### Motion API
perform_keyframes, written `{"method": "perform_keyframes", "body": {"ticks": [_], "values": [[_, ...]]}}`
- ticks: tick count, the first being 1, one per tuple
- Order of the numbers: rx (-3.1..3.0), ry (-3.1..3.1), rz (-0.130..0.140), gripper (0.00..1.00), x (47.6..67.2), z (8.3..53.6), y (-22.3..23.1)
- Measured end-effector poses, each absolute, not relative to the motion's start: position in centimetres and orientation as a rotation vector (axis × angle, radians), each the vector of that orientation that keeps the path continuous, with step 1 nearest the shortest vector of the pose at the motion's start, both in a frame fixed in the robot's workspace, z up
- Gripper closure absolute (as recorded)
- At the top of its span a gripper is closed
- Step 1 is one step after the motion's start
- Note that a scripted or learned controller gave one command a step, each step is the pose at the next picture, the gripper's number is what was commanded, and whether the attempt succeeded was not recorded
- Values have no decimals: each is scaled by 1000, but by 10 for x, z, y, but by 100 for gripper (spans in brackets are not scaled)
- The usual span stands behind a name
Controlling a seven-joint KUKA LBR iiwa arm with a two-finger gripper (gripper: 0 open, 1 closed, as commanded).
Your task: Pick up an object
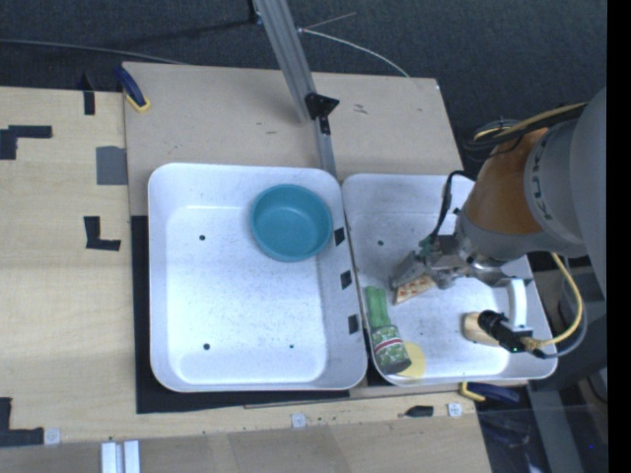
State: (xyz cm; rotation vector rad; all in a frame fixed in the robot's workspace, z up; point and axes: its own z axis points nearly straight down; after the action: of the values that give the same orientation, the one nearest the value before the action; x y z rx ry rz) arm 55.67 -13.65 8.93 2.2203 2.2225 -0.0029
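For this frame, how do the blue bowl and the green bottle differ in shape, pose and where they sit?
The round blue bowl sits upright, mouth up, in the left white bin; the slim green bottle lies on its side in the right white bin. The bowl is wide and plain in colour; the bottle is narrow and carries a printed label. The bowl is far from the pincer; the bottle lies just below it. Both lie free, ungrasped.

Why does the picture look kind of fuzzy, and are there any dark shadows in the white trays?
In the camera view, everything is a little soft and grainy, so the small brownish object at the two-finger gripper is hard to make out; light is even, with only faint shadow beside the round blue bowl in the left white bin; no strong glare.
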Motion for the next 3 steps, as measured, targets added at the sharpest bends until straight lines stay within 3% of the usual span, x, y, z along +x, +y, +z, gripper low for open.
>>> {"method": "perform_keyframes", "body": {"ticks": [1, 3], "values": [[2218, 2222, -2, 100, 557, 100, -137], [2218, 2222, 3, 100, 552, 187, -129]]}}
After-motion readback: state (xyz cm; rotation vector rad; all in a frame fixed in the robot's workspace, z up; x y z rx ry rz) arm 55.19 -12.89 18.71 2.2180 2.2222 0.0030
